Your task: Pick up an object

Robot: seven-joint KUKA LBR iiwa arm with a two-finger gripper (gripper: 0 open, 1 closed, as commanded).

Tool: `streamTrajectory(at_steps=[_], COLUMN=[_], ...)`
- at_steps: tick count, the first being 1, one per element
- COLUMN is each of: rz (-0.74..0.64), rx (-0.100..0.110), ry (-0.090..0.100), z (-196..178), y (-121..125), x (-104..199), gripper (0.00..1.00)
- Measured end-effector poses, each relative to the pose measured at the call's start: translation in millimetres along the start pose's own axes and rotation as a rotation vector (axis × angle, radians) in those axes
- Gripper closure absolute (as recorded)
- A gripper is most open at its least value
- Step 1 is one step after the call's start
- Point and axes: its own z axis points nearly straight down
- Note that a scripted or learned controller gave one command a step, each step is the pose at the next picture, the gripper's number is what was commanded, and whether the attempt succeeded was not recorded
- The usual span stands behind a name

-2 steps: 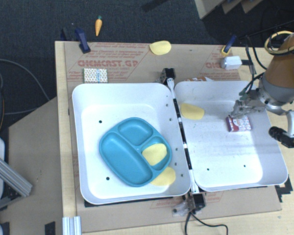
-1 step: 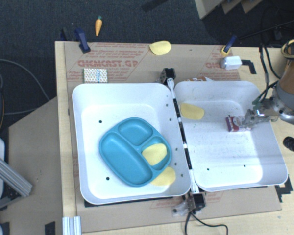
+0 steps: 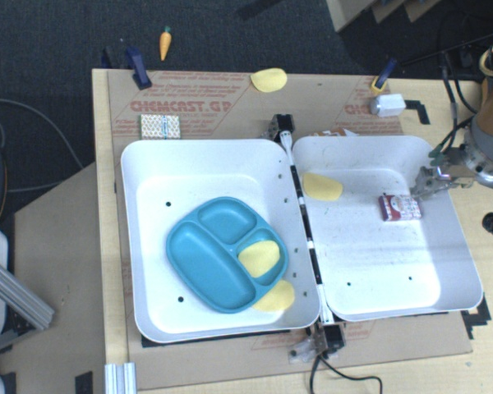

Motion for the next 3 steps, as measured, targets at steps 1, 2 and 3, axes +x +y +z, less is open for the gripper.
streamTrajectory(at_steps=[1,2,3], rz=[0.0,0.0,0.0], rx=[-0.001,0.0,0.0], ry=[-0.001,-0.001,-0.001], z=[-39.4,-28.9,-29.1], y=[28.5,58.5,58.5], x=[-12.3,-12.1,-12.2], gripper=[1.0,1.0,0.0])
